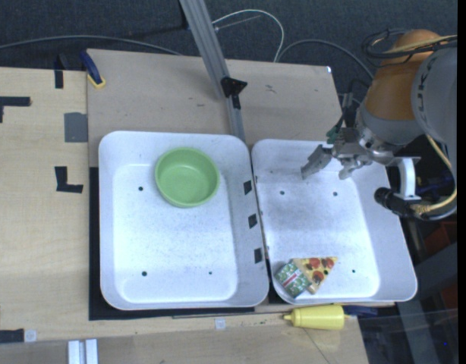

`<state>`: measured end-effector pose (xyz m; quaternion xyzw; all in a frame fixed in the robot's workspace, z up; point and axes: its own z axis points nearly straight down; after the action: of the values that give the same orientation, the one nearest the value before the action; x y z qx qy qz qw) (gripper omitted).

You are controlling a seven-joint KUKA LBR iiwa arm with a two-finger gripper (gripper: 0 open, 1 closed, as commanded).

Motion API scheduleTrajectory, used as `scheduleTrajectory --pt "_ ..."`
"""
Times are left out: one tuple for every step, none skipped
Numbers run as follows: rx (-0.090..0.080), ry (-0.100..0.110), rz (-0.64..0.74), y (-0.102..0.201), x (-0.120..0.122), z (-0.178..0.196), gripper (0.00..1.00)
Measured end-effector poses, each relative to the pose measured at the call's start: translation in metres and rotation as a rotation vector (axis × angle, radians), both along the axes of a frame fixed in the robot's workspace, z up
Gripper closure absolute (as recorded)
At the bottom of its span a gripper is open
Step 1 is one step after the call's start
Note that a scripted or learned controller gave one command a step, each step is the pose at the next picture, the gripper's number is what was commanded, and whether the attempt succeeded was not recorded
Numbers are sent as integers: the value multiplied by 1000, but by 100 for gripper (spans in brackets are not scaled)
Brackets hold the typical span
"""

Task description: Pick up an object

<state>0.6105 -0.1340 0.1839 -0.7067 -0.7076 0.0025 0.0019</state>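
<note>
Two white bins are sitting side by side: the left bin (119,226) is holding one green bowl (187,177), the right bin (369,233) one small printed packet (305,273) in its near left corner. One yellow bottle (318,318) is lying just outside, on the bench. The gripper (333,167) is hovering over the right bin's far end, jaws spread and holding nothing, apparently. The approach seems underway; next, the arm needs to be travelling to a target and descending.

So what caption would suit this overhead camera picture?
Robot pincer open above the right bin; green bowl in the left bin.
</note>
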Motion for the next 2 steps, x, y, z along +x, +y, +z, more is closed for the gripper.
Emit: scheduleTrajectory --pt "1 0 1 5 -7 -46 0" --pt "-2 -6 1 5 -7 -97 0"
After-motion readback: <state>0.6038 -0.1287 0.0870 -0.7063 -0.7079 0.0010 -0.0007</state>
